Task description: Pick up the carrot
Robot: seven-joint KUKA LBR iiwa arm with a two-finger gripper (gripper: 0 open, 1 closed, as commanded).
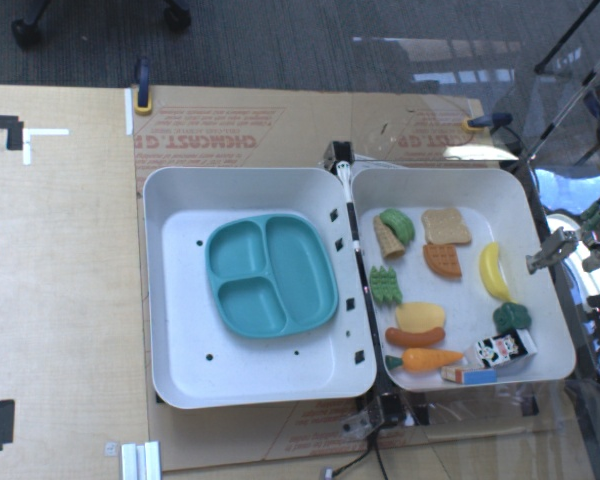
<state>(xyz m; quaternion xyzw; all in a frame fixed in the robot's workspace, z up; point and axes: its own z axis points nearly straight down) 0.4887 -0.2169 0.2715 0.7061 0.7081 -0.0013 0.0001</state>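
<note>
Left bin (170, 298): teal three-compartment plate (272, 275), smooth plastic, nothing on it. Right bin (545, 298): toy food. Carrot (432, 359) orange, tapered, lies sideways at near edge, just near of sausage (414, 337) and yellow potato-like lump (421, 316), left of milk carton (503, 349). Also banana (494, 270), broccoli (512, 317), bread slice (446, 226). Gripper (548, 252) at right rim, over bin wall, holds nothing; finger gap cannot tell.

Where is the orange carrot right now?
The carrot lies in the right bin, near its front edge, just below the sausage and left of the milk carton.
</note>
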